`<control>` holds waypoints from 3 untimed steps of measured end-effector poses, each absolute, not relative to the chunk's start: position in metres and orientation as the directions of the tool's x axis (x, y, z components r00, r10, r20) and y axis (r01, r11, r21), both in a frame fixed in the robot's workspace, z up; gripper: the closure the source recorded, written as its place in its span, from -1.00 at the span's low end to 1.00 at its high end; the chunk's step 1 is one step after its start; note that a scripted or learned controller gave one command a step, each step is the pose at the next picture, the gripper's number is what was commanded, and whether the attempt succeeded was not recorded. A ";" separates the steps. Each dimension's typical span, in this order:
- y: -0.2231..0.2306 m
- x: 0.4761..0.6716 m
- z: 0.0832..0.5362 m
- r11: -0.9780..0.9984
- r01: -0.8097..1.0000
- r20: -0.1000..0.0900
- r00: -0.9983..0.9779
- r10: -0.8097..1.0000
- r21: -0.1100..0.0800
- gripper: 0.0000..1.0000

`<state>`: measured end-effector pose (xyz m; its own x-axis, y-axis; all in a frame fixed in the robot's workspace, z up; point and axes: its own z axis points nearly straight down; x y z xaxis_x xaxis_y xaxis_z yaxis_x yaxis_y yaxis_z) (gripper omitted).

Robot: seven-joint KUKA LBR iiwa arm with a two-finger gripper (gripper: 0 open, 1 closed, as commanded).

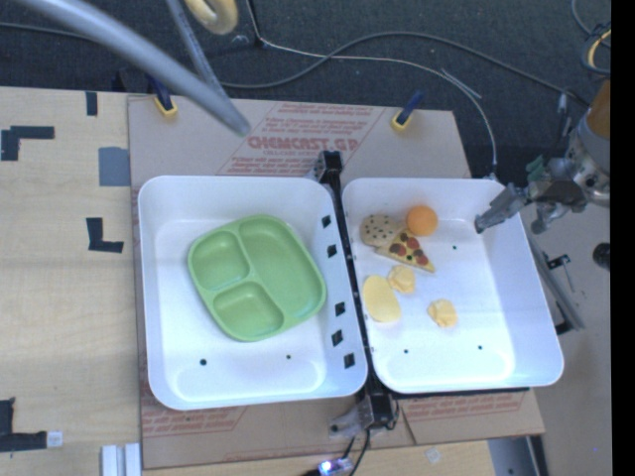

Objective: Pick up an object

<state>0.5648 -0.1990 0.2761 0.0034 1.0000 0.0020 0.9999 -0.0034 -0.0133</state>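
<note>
While the arm sits off at the right side of the bench, I see its gripper (518,209) hanging over the right edge of the right bin (516,350), near that bin's far right corner. Its two fingers are spread apart, one dark finger (496,212) slanting down toward the bin's rim and the other reaching out beside it, with nothing between them.

The right bin carries all the loose pieces I could pick from. An orange ball (422,219) lies toward the far edge, roughly midway along it. Just beside it, on the side nearer the divider, is a brown speckled cookie (376,229), and a pizza slice (406,250) lies touching or almost touching both of them, its tip pointing toward the bin's middle. Closer to the left edge of this bin is a pale yellow oval piece (381,299), with a smaller yellow lump (402,279) touching its far side. Another small yellow lump (443,313) lies apart from those, near the bin's middle. All of these sit well apart from the gripper.

The left bin (169,365) holds a green tray (256,277) with three compartments, lying tilted across the bin's middle. I can't see anything in its compartments.

Both bins rest on a cardboard sheet (298,142) with red lettering, clamped at its far edge by two yellow clips (402,119).
</note>
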 end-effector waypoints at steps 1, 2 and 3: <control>-0.198 0.567 0.284 0.001 1.000 -0.001 -0.001 1.000 -0.001 -1.00; -0.196 0.570 0.220 0.001 1.000 0.000 -0.001 1.000 -0.007 -1.00; -0.191 0.568 0.156 0.001 1.000 0.000 -0.001 1.000 -0.006 -1.00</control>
<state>0.5681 -0.1906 0.1561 -0.0014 1.0000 0.0005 1.0000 0.0014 -0.0061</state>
